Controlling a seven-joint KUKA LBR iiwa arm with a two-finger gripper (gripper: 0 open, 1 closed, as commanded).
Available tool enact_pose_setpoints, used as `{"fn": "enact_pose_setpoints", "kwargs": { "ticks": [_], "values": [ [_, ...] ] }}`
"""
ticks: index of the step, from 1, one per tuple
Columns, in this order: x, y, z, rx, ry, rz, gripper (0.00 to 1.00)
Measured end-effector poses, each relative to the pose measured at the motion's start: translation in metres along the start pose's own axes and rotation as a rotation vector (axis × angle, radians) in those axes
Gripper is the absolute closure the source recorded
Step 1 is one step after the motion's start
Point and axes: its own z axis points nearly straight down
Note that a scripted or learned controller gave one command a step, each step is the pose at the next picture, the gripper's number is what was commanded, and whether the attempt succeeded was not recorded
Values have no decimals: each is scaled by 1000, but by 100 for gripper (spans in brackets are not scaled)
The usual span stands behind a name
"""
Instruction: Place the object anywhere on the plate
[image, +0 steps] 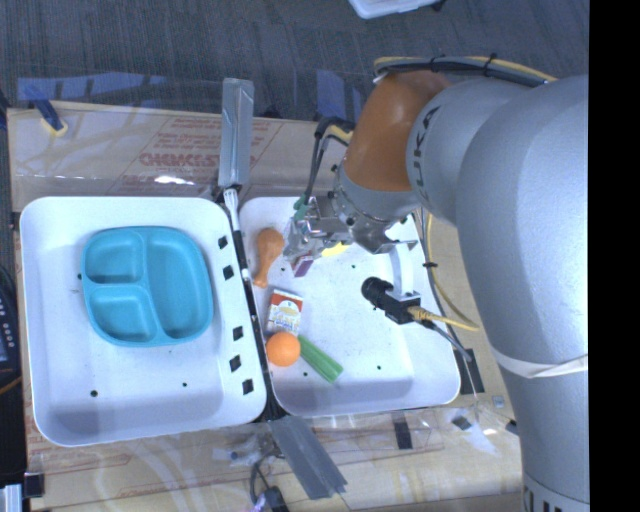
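Note:
A blue divided plate (148, 284) lies in the left white bin (60, 400). The right bin (400, 380) holds an orange-brown carrot-like piece (268, 250) by its left wall. Below that lie a small printed carton (286, 312), an orange ball (283, 349) and a green stick (320, 360). My gripper (305, 243) hangs low over the upper left of the right bin, just right of the carrot-like piece. A small purple and yellow bit (330, 250) shows beside it. I see nothing clearly held.
A grey divider strip (236, 130) rises between the two bins at the back. The big grey arm (500, 200) covers the right bin's right side. Black clips (240, 335) line the wall between the bins.

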Motion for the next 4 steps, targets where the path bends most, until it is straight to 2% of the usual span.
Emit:
{"fn": "enact_pose_setpoints", "kwargs": {
  "ticks": [1, 2, 3, 4],
  "values": [
    [-17, 33, -100, -2, -1, 114, 100],
    [118, 61, -38, 6, 0, 277, 100],
    [166, 45, -23, 6, -2, 94, 100],
    [166, 45, -23, 5, -2, 94, 0]
  ]
}}
